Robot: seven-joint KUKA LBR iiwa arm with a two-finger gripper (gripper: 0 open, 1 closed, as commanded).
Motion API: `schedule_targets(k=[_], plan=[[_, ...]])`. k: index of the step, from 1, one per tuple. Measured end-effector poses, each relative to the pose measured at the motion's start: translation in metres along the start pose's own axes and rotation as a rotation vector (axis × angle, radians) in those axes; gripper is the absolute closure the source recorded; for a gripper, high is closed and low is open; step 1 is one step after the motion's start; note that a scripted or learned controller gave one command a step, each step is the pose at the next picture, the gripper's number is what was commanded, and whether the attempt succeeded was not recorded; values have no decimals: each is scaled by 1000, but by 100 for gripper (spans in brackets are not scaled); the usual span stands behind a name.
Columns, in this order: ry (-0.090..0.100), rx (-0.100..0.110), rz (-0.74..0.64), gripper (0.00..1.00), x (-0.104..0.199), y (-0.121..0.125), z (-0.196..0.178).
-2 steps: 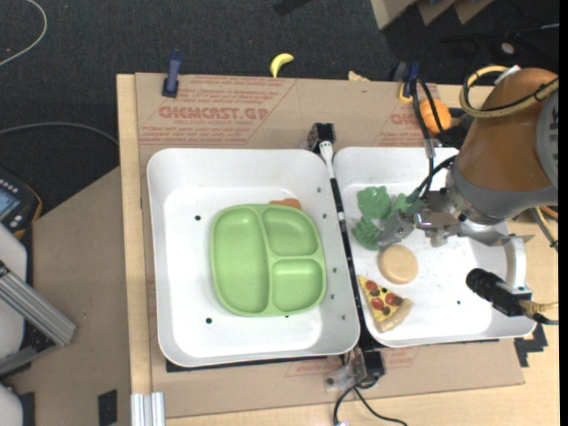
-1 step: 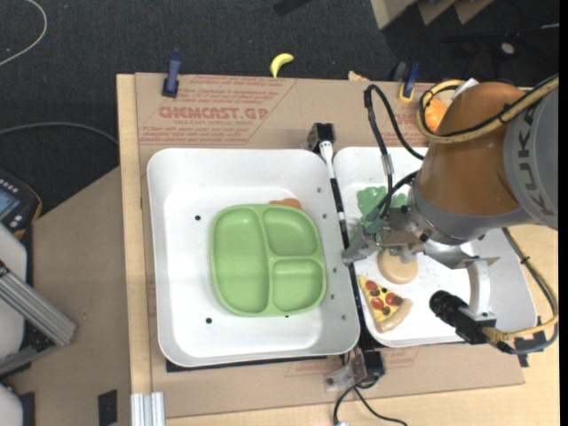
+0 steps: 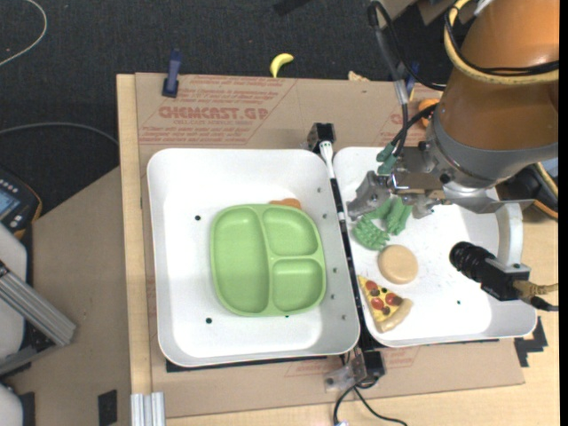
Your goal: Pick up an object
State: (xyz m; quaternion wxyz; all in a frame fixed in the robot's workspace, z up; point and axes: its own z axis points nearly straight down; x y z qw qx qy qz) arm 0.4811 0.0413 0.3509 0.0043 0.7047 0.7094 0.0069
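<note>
The gripper [image 3: 390,202] hangs low over the upper end of a green knobbly toy [image 3: 368,232] and seems to touch it. From this slanted view I cannot tell if it is apart or closed, or if the toy is caught in it. The green toy lies in the right bin [image 3: 444,331], close to the wall that the bin shares with the left bin [image 3: 177,238]. Just in front of the green toy rests a round tan disc [image 3: 398,264], and further in front a toy pizza slice [image 3: 385,303]. To the view's left of the green toy, in the other bin, lies a green divided plate [image 3: 266,260].
</note>
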Motion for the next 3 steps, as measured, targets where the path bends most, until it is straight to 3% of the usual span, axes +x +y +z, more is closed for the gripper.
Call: schedule_targets(k=[1,3], plan=[[-4,13,5,100,-2,-1,-3],[-5,10,3,100,-2,0,-23]])
